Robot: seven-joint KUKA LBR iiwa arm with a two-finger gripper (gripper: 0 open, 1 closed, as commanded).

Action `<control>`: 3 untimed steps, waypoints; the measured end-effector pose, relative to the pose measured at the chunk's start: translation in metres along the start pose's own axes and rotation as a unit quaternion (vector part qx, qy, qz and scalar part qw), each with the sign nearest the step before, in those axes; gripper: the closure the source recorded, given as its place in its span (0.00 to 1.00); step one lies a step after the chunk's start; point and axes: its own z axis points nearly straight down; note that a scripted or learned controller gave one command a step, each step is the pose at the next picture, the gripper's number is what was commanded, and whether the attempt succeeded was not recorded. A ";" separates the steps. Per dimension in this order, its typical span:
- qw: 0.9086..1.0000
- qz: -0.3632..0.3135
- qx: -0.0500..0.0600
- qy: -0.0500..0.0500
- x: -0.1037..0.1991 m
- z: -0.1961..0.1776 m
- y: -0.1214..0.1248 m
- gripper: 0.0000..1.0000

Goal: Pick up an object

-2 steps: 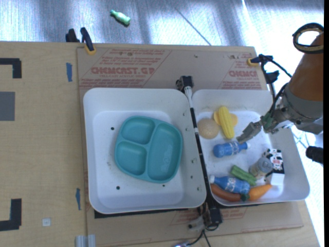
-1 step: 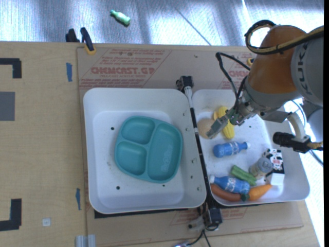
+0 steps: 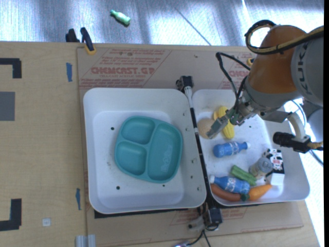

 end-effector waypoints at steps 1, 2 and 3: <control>0.996 0.085 0.001 0.000 -0.086 0.088 -0.013 0.00; 0.996 0.084 -0.001 -0.001 -0.086 0.077 -0.012 1.00; 0.997 0.083 -0.001 0.000 -0.011 -0.071 -0.005 1.00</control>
